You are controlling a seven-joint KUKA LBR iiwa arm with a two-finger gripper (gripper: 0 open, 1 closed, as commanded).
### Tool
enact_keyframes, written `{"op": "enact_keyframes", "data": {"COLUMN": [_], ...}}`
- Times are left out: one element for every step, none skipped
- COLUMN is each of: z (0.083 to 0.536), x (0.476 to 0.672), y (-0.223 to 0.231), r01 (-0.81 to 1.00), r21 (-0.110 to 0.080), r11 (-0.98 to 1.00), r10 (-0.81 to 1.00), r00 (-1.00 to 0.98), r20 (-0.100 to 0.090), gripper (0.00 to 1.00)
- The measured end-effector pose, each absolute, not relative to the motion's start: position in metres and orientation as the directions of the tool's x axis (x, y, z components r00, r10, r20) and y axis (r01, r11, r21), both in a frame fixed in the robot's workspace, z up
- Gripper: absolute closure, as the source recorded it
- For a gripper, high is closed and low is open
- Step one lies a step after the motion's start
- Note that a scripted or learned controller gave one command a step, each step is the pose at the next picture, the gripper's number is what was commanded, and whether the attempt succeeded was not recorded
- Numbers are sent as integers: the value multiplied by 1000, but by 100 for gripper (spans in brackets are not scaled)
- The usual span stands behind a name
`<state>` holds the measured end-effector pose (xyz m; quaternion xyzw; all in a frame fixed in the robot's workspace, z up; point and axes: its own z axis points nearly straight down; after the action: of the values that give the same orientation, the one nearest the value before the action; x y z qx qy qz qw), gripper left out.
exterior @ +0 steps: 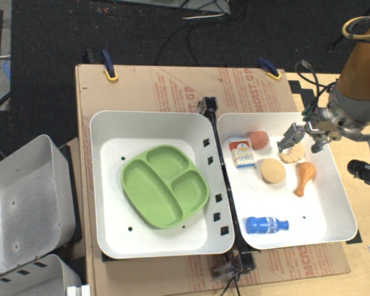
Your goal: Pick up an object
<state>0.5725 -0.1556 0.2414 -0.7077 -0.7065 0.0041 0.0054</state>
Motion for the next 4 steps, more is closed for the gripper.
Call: {"op": "enact_keyframes", "data": {"z": [249,195,131,89], "x": [575,575,577,577], "y": [-155,-165,-165,-164], "r01": [1000,1000,1000,1000], "r21": [-1,-5,-6,-4], "r11": [1,-2,-1,-1], "r10": [1000,1000,1000,1000], "r00": [-1,2,1,1], "r20": [0,0,1,1], "gripper": [0,0,0,0]}}
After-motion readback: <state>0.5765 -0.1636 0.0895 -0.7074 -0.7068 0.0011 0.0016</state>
